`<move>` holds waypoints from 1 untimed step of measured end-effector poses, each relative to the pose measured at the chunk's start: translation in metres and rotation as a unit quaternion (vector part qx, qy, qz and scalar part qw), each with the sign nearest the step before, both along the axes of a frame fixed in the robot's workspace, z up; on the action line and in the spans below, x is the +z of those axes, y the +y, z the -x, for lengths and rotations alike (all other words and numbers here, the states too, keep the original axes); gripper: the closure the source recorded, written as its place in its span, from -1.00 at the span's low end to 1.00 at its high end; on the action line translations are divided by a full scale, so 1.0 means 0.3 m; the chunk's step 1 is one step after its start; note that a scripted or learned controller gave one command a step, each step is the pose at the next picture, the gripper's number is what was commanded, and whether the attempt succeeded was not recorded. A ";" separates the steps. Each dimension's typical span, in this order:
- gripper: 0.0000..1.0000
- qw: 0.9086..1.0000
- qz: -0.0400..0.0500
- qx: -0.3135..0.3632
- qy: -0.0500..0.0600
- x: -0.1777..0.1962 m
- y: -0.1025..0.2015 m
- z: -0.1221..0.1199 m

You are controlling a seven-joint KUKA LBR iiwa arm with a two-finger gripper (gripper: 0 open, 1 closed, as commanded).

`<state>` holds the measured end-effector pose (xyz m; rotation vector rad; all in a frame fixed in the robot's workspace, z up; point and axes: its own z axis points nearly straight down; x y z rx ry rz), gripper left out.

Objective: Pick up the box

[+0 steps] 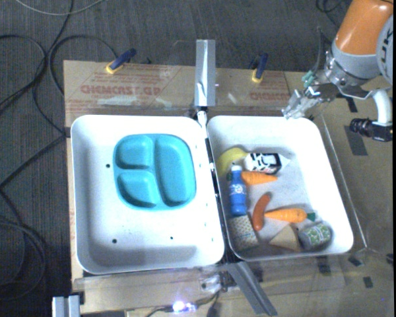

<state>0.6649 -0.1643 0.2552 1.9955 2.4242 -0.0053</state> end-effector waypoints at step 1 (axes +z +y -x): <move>1.00 1.000 0.000 -0.030 0.001 -0.365 -0.084 -0.002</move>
